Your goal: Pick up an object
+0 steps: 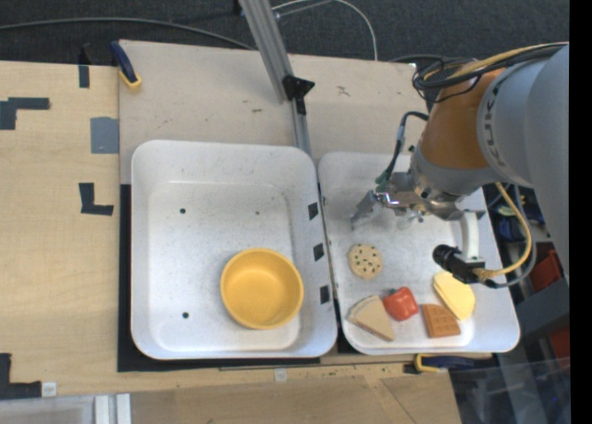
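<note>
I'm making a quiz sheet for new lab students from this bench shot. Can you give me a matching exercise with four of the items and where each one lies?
Things:
1. yellow bowl
2. cookie
3. tomato
4. gripper

Places:
A. right bin, its middle, on its own
B. above the right bin's far part
C. left bin, near side
D. right bin, near edge, between a bread wedge and a cracker

Pairs: 1-C, 2-A, 3-D, 4-B

The arm (518, 117) is cut off by the right edge and hides the right bin's (344, 181) far right corner; the gripper (393, 205) is too small and blurred to read.
</note>
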You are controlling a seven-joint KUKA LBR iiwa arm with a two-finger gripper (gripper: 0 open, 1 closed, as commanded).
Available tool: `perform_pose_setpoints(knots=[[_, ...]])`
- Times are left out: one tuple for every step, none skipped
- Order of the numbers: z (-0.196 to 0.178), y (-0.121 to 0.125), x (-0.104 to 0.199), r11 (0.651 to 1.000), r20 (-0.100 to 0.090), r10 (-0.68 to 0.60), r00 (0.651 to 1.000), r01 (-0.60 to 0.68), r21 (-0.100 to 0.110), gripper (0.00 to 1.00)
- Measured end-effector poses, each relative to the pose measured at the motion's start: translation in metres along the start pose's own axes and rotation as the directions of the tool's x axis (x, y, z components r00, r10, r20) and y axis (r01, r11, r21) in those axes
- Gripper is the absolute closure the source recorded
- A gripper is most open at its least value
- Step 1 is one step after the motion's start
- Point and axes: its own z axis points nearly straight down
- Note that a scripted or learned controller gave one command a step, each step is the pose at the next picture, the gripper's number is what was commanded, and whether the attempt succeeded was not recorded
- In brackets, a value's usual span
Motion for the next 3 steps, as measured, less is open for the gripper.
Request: perform_pose_setpoints(knots=[[-0.014,0.001,0.0,1.0,0.0,-0.001,1.0,0.001,-0.005,1.0],[-0.056,0.001,0.004,1.0,0.001,0.0,1.0,0.0,-0.011,1.0],[-0.119,0.001,0.008,1.0,0.001,-0.001,1.0,0.001,-0.014,1.0]])
